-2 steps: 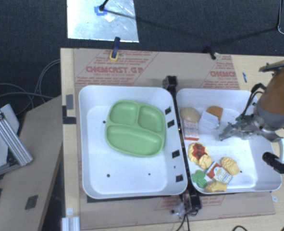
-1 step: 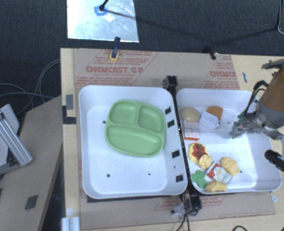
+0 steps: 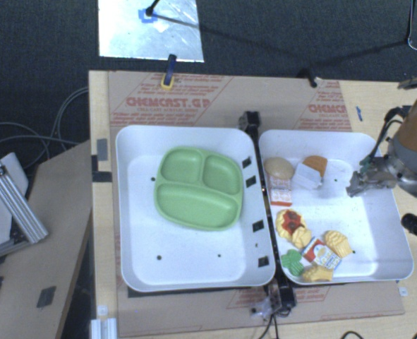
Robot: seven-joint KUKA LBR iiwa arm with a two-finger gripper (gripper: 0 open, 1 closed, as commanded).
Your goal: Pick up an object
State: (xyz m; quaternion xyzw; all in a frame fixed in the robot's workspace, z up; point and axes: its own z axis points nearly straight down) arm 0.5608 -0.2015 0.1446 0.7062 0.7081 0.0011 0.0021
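A: Presently, where are the toys [image 3: 308, 242] found?
B: Heaped at the right bin's [image 3: 377, 235] left side; a green tray [image 3: 198, 188] is seen in the left bin [image 3: 134, 210].
A: Gripper [image 3: 358, 184]?
B: Poised over the right bin's far right; nothing is gripped, finger state cannot be told.

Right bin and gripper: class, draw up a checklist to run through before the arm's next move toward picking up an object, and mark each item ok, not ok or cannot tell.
1. Objects present in the right bin: ok; toy food pile lies near its front left.
2. Gripper over the right bin: ok, near its right wall.
3. Gripper above a pickable object: not ok; the white block and the pile lie to its left.
4. Fingers free of any object: cannot tell.
5. Green divided plate out of the way: ok, in the left bin.
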